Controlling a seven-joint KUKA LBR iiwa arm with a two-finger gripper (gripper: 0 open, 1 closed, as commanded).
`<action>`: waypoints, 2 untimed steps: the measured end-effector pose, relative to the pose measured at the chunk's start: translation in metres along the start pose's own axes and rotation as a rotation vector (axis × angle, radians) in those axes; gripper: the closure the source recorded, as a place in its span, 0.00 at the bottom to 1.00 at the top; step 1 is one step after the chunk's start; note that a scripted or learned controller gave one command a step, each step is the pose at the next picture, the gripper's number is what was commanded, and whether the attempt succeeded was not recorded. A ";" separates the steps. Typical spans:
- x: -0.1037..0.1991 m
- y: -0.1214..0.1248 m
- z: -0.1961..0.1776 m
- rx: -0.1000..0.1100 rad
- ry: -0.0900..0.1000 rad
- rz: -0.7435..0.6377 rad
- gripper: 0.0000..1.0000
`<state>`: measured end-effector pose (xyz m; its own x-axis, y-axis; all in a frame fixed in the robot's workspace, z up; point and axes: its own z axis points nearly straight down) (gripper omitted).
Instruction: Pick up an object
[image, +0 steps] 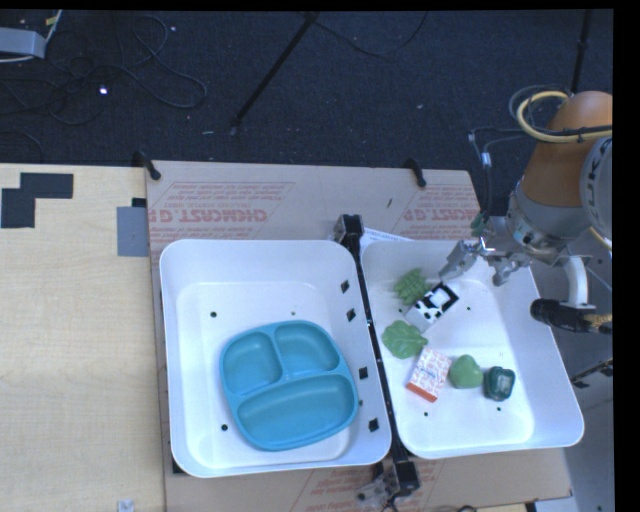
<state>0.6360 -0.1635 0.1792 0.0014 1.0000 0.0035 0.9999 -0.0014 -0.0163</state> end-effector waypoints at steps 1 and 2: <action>0.000 0.003 -0.008 -0.013 -0.003 -0.001 0.00; 0.004 0.006 0.055 -0.009 -0.002 -0.006 0.00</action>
